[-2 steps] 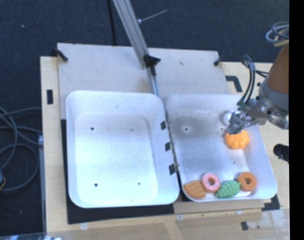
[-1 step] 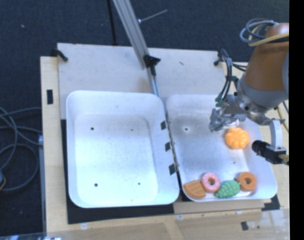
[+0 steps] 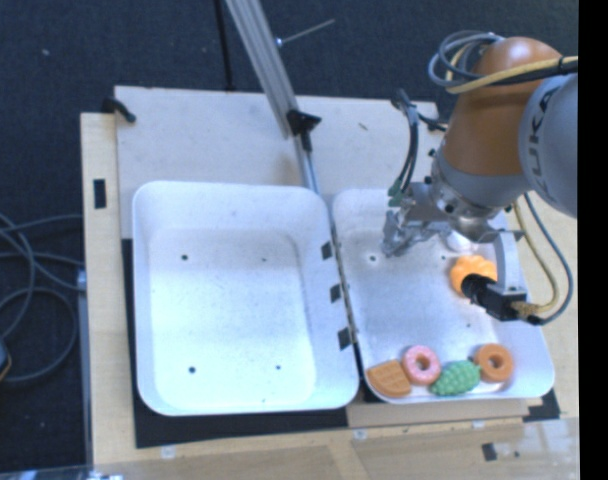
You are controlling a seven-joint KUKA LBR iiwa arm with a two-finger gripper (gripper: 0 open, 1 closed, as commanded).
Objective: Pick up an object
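Arm: reaching in from three o'clock, over the right bin.
Gripper: low at the bin's eleven o'clock; spread or pressed, I cannot tell.
Toys: pink donut, green piece, brown donut, tan piece crowded along six o'clock.
Left bin: white, alongside.

a single fixed camera looked down from above the bench at a slant, set back far enough to take in both white bins whole. the left bin sat near the middle of the view, the right bin toward its right side. dark floor with cables showed past the bench on the left and top. the arm entered from the right, close under the lens.
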